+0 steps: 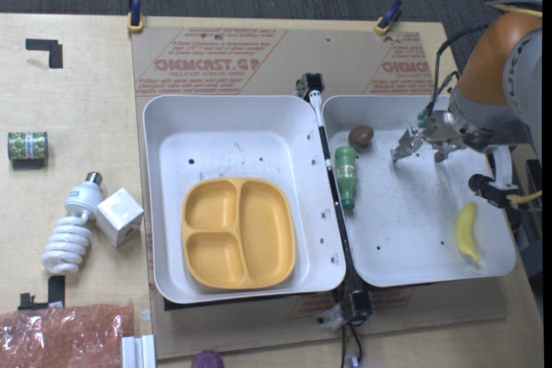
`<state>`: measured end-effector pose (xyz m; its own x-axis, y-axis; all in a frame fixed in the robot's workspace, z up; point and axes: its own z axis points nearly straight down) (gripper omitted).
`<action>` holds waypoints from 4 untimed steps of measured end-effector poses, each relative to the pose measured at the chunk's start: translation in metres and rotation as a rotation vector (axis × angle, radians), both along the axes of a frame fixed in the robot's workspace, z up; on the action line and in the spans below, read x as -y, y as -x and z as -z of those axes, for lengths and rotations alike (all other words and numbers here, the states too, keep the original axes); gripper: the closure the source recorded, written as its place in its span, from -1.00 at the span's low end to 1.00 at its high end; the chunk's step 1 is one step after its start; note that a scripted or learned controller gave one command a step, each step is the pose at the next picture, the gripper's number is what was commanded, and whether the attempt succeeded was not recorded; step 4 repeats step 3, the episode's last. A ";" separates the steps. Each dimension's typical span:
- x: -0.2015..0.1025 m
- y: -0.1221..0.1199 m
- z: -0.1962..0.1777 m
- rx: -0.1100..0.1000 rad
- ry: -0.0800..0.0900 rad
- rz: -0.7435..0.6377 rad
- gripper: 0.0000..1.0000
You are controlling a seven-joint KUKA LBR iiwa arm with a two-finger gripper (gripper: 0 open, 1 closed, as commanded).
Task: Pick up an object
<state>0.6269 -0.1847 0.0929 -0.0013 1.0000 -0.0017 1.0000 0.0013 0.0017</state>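
Two white bins sit side by side on the bench, and nothing has left them yet. Nearest the camera, along the bench's front edge, lies a pinkish mesh bag (60,336) at the left corner. A little farther back on the left are a spiral light bulb (71,228) and a small white cube (119,216) just beside it, with a green can (28,146) beyond them.

The left bin (164,134) holds a yellow divided tray (239,232) lying flat toward its near side. The right bin (405,263) holds three candidates: a yellow banana (467,230) near the right wall, a green bottle (346,176) lying along the left wall, and a small brown round object (360,135) just past the bottle's far end.

Farther back in that bin, the gripper (418,144) hangs low over the bin floor, between the brown object and the banana but apart from both. Its fingers look spread partway, and no object is between them; the view is too small to judge how wide the gap is.

As for progress, the pick looks barely begun: the arm (509,65) is in over the right bin, but every object rests on the floor. What is left is closing on one object and lifting it clear.
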 end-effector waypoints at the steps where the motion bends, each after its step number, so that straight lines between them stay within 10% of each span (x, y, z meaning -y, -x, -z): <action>1: -0.057 0.082 0.001 -0.002 -0.002 0.003 -1.00; 2: -0.051 -0.032 0.000 0.000 0.000 -0.001 -1.00; 3: -0.057 0.051 0.001 -0.001 -0.001 0.003 -1.00; 4: -0.057 0.051 0.001 -0.001 -0.001 0.003 -1.00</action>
